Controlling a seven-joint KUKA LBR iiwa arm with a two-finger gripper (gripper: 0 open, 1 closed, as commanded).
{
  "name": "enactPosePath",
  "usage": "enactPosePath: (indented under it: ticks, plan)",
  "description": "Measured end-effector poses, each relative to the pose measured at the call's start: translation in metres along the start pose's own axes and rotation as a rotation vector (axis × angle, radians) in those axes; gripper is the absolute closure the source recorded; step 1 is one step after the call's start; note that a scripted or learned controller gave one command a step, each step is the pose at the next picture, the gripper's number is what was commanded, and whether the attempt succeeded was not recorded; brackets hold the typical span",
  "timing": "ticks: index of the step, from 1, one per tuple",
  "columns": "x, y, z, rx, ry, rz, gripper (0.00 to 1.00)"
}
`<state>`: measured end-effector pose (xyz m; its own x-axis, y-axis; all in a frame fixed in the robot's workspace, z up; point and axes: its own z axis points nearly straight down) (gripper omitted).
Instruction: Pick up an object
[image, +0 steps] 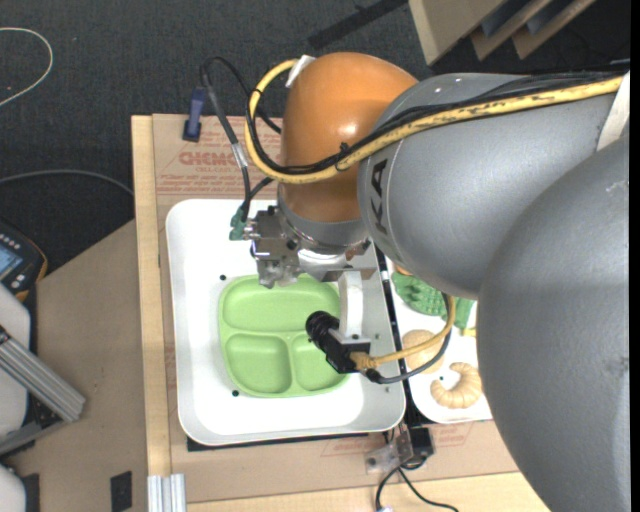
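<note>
A light green divided plate (262, 340) with three compartments lies in the left white bin (195, 330). My gripper (283, 266) hangs straight down over the plate's far edge, mostly hidden under the orange wrist band. In the right bin (428, 404), a cream curled object (460, 386) lies near the front. A green knobbly object (420, 296) peeks out from under the arm.
The grey arm covers most of the right bin and the right side of the view. The bins rest on a brown cardboard-coloured bench top (150, 300). A blue connector (194, 114) and black cables lie at the bench's far left edge.
</note>
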<state>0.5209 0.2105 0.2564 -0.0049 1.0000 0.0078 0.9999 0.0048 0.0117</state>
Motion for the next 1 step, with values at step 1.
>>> enactPosePath:
  ticks: [1]
  plan:
    - [0.0127,0.0272,-0.1021,-0.003,-0.002,0.002,1.00]
